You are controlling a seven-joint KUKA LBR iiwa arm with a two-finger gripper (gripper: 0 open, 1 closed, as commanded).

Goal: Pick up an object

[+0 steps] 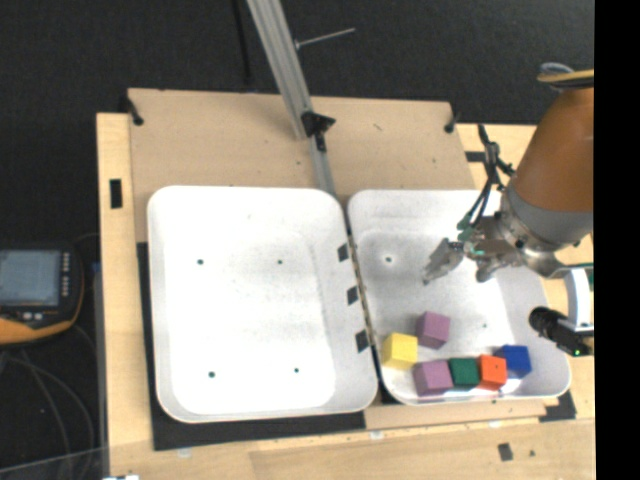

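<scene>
Gripper point(462, 261) open, empty — above right bin point(400, 218), clear of purple cube point(434, 329).

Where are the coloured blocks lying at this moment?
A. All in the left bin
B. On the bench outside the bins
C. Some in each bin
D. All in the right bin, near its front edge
D: the yellow block, both purple blocks and the green, orange and blue ones lie in the right bin, near its front edge.

Plywood bench point(250, 138) on dark floor point(100, 28).
</scene>
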